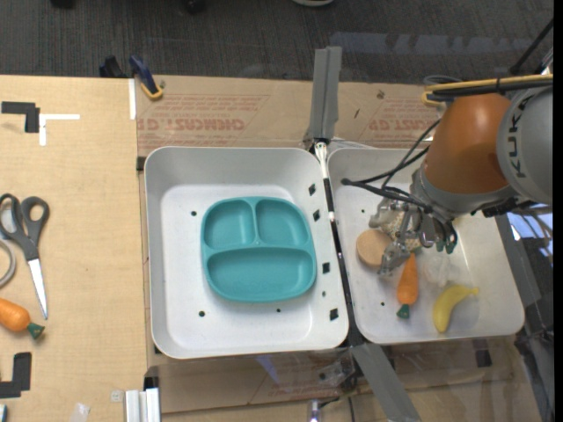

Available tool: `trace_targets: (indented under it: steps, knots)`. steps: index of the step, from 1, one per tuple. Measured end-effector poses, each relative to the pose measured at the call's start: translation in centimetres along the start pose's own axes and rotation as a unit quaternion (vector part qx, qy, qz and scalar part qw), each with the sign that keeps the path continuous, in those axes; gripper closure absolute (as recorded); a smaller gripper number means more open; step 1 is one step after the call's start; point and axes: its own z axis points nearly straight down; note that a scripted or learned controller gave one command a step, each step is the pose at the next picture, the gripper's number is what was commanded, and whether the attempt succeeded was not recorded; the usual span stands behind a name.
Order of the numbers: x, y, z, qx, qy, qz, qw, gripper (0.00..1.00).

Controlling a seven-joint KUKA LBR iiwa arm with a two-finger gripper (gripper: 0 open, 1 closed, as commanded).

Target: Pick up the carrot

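**Gripper low over the carrot in the right bin**

Nearest the camera, along the near wall of the right bin, lie a yellow banana and, just to its left, the carrot. The carrot is orange, stands roughly along the near-far line, with its green stem end pointing toward the near wall and its orange tip pointing up toward the gripper.

The gripper hangs low inside the right bin, directly over the far tip of the carrot, so that the tip sits just beneath or against the metal fingers. Whether the fingers are spread or closed cannot be told, since cables and the wrist hide them; the carrot lies on the bin floor. Just left of the gripper rests a round tan piece. The grey arm with its orange band reaches in from the right.

The left bin holds a teal divided plate. On the bench to the far left lie scissors and a second carrot.
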Motion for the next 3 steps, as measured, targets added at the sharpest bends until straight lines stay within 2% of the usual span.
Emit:
trace_targets:
  steps: [1, 2, 3]
  knots:
    - [5.1, -0.9, 0.1, 0.000, 0.001, 0.015, 0.9999, 0.00]
    - [4.9, -0.8, -0.9, 0.000, 0.000, 0.013, 0.9999, 1.00]
    - [6.3, 0.6, -9.9, 0.001, 0.001, 0.206, 0.9787, 1.00]
